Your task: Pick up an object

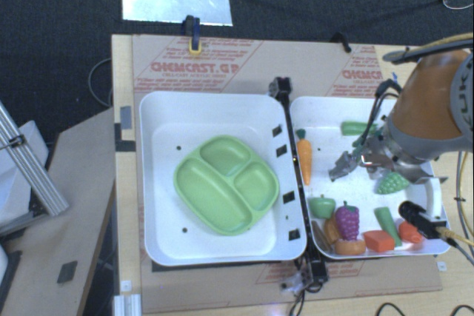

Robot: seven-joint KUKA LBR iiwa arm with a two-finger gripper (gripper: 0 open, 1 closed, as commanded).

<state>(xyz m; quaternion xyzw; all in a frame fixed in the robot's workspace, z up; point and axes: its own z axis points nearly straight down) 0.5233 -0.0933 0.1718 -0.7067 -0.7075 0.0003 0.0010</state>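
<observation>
The right bin [326,113] holds toy foods. An orange carrot [304,152] lies along its left wall. A green vegetable [354,128] lies near the far wall, and a bumpy pale-green piece [392,183] sits to the right, under the wrist. Along the near edge are a small green pepper [322,205], purple grapes [346,219], a green pod [386,220], a red block [379,240] and a red-orange piece [409,233]. My gripper [344,166] hangs low over the bin's bare middle, right of the carrot, with nothing seen in it.
The left bin [159,159] holds a green divided plate [226,184]. A black divider with clips [290,159] runs between the bins. The arm's orange band [437,103] crosses the right bin's far right side. An orange piece [349,248] lies at the near edge.
</observation>
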